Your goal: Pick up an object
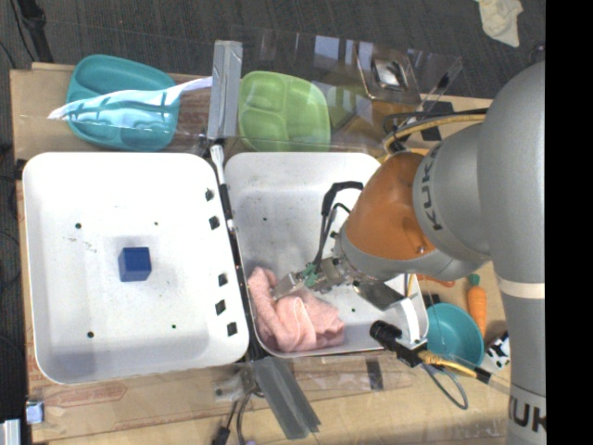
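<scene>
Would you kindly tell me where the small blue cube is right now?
The small blue cube sits alone near the middle of the left white bin, far from the gripper over the pink cloth in the right bin.

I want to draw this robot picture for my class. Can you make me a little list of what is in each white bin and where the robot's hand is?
left bin: one small blue cube, near the middle
right bin: a pink cloth, bunched in the near corner
hand: over the right bin, right at the top edge of the pink cloth
arm: grey with an orange band, reaching in from the right
holding anything: cannot tell
behind the bins: a teal scoop-shaped container and a green one
</scene>
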